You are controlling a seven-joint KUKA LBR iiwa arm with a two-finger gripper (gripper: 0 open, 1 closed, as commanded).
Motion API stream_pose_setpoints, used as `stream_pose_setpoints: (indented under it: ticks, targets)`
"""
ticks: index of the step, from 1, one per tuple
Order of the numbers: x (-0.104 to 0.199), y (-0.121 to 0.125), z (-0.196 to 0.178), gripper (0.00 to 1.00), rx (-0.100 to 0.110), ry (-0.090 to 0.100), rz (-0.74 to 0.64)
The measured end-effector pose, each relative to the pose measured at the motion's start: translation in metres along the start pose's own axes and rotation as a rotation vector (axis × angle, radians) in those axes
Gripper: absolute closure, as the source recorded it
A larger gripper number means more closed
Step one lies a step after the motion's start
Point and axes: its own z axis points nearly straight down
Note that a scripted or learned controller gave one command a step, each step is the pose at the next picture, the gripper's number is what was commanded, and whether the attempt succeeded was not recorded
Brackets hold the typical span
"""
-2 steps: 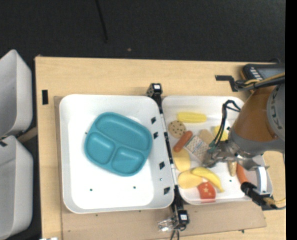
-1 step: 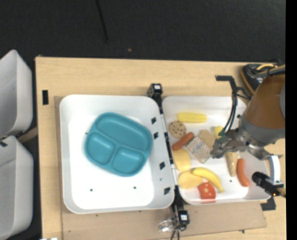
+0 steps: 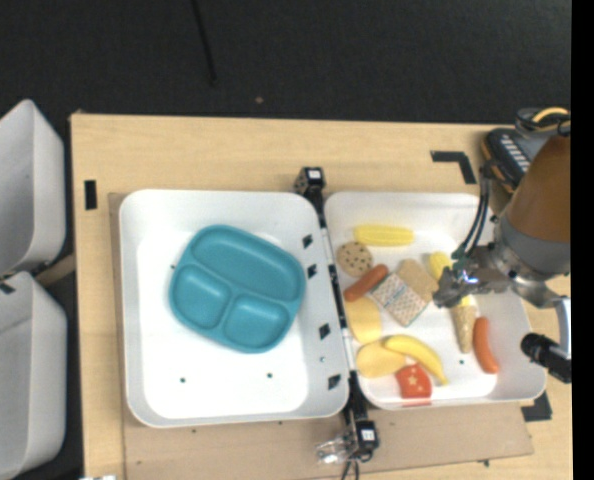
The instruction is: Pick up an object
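The right bin (image 3: 417, 208) holds toy food: a corn cob (image 3: 384, 235), a round cookie (image 3: 354, 258), a red sausage (image 3: 365, 281), a square cracker (image 3: 400, 299), a tan bread slice (image 3: 417, 272), a yellow wedge (image 3: 364, 321), a banana (image 3: 419, 352) and a red piece (image 3: 414, 381). My gripper (image 3: 456, 286) is low over the bin's right half, just right of the cracker and bread slice. A small yellow piece (image 3: 438, 264) lies at its upper left. A pale stick (image 3: 464, 326) and another red sausage (image 3: 486, 345) lie just below it. Nothing shows as lifted.
The left bin (image 3: 142, 368) contains a blue divided plate (image 3: 239, 288). The arm's grey wrist and orange band (image 3: 539, 208) hang over the right bin's right edge. A raised divider with black clips (image 3: 329, 298) separates the bins. White chair-like shapes (image 3: 12, 218) stand at far left.
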Motion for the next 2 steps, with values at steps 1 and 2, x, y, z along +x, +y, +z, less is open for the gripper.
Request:
stream_pose_setpoints:
  ticks: [1,2]
  targets:
    - [-0.001,0.002,-0.038,1.00,-0.002,-0.001,-0.001]
    - [0.035,0.037,-0.025,1.00,0.002,-0.001,-0.002]
